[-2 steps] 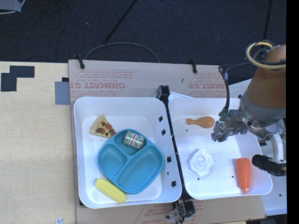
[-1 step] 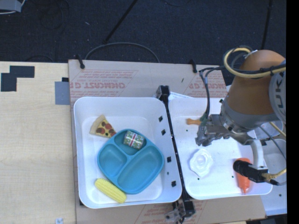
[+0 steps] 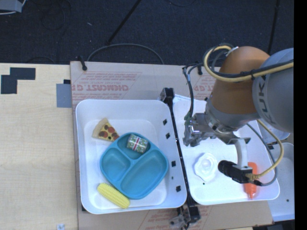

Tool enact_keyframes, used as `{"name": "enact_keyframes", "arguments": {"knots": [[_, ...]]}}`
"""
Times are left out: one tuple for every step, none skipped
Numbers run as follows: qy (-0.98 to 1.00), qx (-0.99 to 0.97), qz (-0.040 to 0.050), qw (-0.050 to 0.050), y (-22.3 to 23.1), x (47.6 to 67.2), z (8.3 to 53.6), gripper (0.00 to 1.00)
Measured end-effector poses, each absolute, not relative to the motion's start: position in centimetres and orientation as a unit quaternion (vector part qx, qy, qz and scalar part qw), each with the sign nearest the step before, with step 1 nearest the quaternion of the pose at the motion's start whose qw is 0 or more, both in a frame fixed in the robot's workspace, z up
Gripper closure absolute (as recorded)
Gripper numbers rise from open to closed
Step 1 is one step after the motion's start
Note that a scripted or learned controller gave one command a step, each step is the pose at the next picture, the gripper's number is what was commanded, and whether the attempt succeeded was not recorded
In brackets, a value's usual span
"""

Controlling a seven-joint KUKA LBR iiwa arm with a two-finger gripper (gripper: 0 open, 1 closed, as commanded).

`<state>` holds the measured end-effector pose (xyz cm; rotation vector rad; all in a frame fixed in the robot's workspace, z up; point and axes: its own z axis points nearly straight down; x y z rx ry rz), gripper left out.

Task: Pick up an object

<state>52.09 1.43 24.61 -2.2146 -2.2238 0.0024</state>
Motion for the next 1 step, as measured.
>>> {"name": "enact_keyframes", "arguments": {"knots": [[-0.709,-0.705,0.0014,0.003,7.56,51.65,24.05,1.00]]}}
